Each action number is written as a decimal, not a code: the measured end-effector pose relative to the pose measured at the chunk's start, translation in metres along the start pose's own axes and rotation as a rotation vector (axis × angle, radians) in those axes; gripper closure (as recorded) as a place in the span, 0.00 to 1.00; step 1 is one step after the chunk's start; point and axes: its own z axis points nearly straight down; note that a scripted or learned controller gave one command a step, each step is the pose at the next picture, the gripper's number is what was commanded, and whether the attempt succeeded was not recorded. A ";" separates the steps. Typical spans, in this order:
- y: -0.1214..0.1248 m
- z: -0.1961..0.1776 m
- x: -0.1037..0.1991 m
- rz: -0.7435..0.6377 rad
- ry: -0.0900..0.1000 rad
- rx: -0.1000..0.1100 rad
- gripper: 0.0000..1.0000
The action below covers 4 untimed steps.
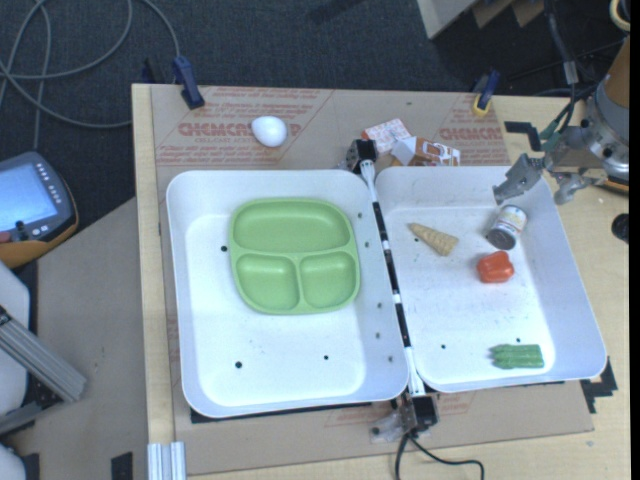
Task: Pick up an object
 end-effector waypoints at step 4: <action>-0.049 0.193 0.018 0.001 0.002 0.002 0.00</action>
